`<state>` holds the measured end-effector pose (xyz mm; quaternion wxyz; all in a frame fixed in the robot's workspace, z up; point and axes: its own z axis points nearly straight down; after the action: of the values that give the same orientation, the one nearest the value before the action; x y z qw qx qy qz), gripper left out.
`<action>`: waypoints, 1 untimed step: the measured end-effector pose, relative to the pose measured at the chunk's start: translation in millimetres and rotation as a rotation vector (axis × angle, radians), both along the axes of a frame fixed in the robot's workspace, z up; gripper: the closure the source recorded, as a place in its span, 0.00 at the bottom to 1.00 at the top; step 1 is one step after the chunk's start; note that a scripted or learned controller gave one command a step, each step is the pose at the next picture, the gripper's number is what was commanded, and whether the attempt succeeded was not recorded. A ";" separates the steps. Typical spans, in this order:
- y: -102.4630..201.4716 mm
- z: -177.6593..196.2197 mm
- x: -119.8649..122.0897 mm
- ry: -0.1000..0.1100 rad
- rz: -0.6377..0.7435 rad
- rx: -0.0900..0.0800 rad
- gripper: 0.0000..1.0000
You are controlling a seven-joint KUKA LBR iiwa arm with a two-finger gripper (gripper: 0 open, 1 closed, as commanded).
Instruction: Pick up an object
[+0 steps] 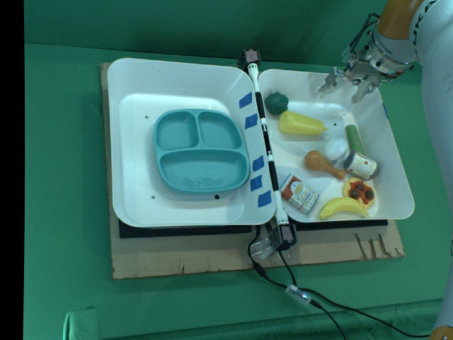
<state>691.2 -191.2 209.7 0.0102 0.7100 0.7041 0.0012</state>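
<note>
My gripper (347, 88) hangs open over the far edge of the right bin (396, 190), with nothing between its fingers. Below it in that bin lie a dark green broccoli (276, 103), a yellow squash-shaped toy (301, 124), a white egg (335, 149), a green-and-white tube (353, 134), a small can (361, 166), a brown drumstick (323, 163), a small printed box (299, 193), a banana (342, 207) and a small tart with berries (359, 190).
The left bin (134, 98) holds a teal divided plate (200, 149). A black-and-white divider bar (265, 129) with blue tape tabs runs between the bins. Cables (311, 302) trail off the bench's near edge.
</note>
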 end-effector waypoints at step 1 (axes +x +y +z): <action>69.9 -22.6 -53.8 -0.001 0.004 0.005 0.00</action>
<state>637.4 -121.4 187.2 0.0086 0.7085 0.7056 0.0035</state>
